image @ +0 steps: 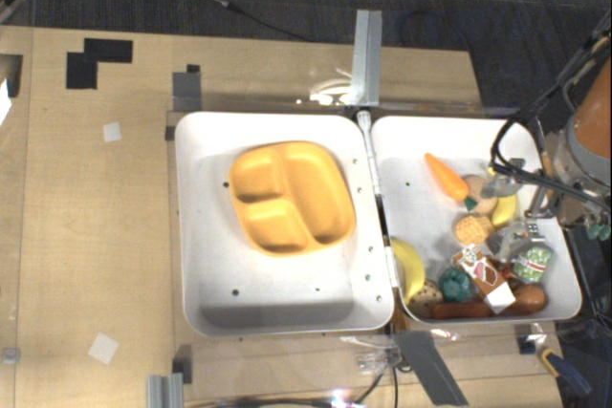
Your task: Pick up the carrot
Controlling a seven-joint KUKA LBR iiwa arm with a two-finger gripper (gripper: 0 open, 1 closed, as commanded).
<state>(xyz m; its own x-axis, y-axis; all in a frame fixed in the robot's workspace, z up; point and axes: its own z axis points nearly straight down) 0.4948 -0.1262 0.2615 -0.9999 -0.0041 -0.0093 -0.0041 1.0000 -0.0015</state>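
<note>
A yellow divided plate point(287, 197) sits mid left bin point(206, 301). In the right bin point(411, 143), a banana point(410, 268) lies at 8 o'clock, toy foods point(488, 277) piled toward 5 o'clock.

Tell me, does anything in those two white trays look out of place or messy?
Somewhat. The yellow divided plate lies askew in the left bin, and the banana rests against the divider. The carrot lies apart from the heaped toys.

Two white bins: left bin point(201, 234), right bin point(411, 148). Left bin: one yellow divided plate point(287, 196). Right bin: one carrot point(446, 175), one banana point(409, 267) against the wall shared with the left bin, plus a cluster of small toy foods too jumbled to count.
</note>
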